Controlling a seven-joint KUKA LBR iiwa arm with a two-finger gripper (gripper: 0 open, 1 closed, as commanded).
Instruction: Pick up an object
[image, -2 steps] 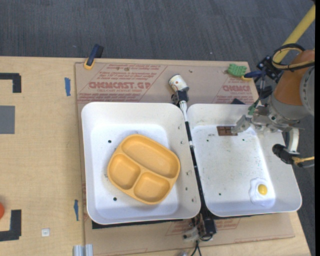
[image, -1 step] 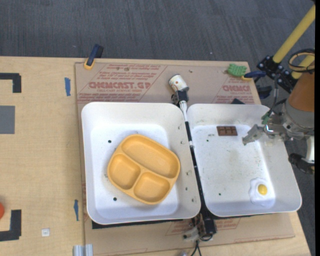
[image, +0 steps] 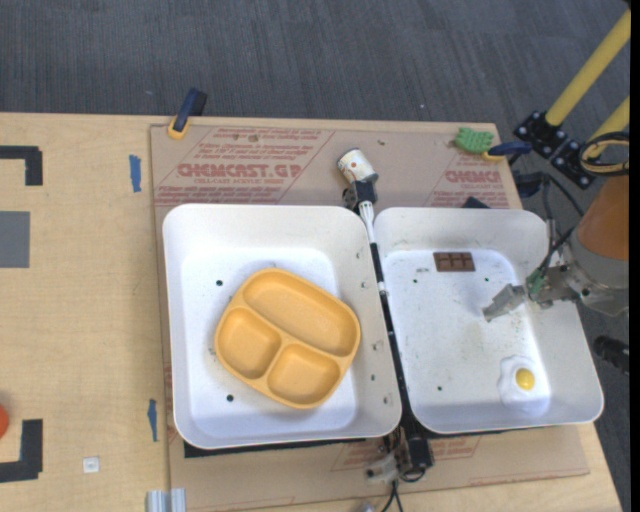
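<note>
Two shallow white bins sit side by side on a brown cardboard sheet (image: 250, 165) printed with red lettering. The left bin (image: 190, 300) holds a yellow divided plate (image: 288, 337) with three compartments, lying flat near the middle of that bin and turned at a slant. The right bin (image: 440, 400) holds a small brown chocolate-bar piece (image: 454, 263) near its far wall, and a toy fried egg (image: 522, 380), white with a yellow yolk, near its front right corner. The arm reaches in over the right rim of the right bin, its orange band (image: 605, 225) at the frame's edge, and the gripper (image: 500, 305) hangs over the right part of that bin, between the chocolate piece and the egg, apart from both. Whether its fingers are open or closed cannot be told; nothing is seen between them. A black bar (image: 380, 300) runs between the bins.
</note>
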